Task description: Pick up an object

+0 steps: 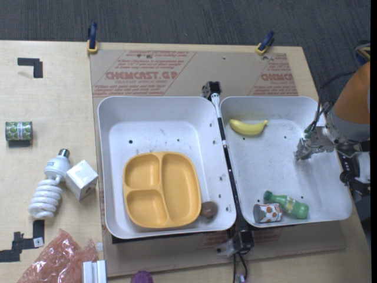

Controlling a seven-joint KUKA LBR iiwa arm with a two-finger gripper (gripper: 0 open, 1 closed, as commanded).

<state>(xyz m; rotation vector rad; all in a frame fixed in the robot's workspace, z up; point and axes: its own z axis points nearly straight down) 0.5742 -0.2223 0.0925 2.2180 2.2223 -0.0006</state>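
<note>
The right bin [330,214] holds a yellow banana [248,126] near its far left corner, and a green bottle [287,204] beside a small red-and-white can [267,213] at its front. My gripper [306,147] hangs low over the right side of this bin, about a hand's width right of the banana and above the bottle. Nothing shows between its fingertips. The left bin [109,158] carries a yellow divided plate [160,188] and a small brown ball [208,209] by the plate's front right corner.
A black divider rail [222,140] runs between the bins. Left of the bins on the bench lie a spiral light bulb [48,184], a white cube [82,179], a green can [18,131] and a pink mesh bag [56,259]. Clamps [92,38] hold the board's far edge.
</note>
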